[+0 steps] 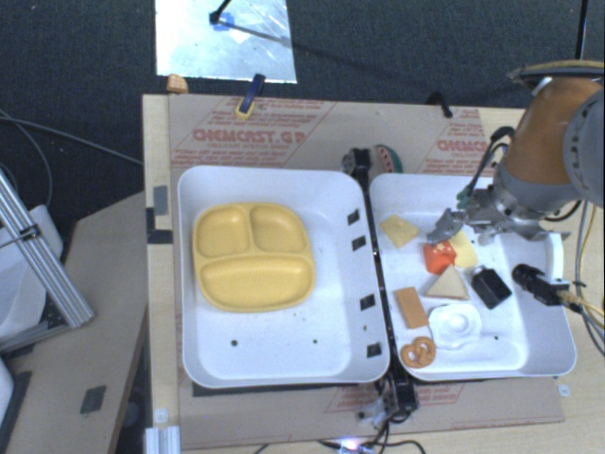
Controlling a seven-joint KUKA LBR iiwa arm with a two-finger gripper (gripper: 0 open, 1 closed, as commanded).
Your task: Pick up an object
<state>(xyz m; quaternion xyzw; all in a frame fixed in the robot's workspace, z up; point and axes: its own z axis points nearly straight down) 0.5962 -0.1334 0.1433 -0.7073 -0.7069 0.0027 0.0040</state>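
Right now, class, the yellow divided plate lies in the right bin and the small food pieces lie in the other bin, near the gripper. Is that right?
Not quite. The camera view shows the yellow divided plate in the left bin, not the right. The small food pieces, such as the pretzel, lie in the right bin, near the gripper.

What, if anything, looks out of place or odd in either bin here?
Nothing stands out. The yellow divided plate lies flat in the left bin; the toy food pieces, such as the pretzel and red piece, sit loosely scattered within the right bin.
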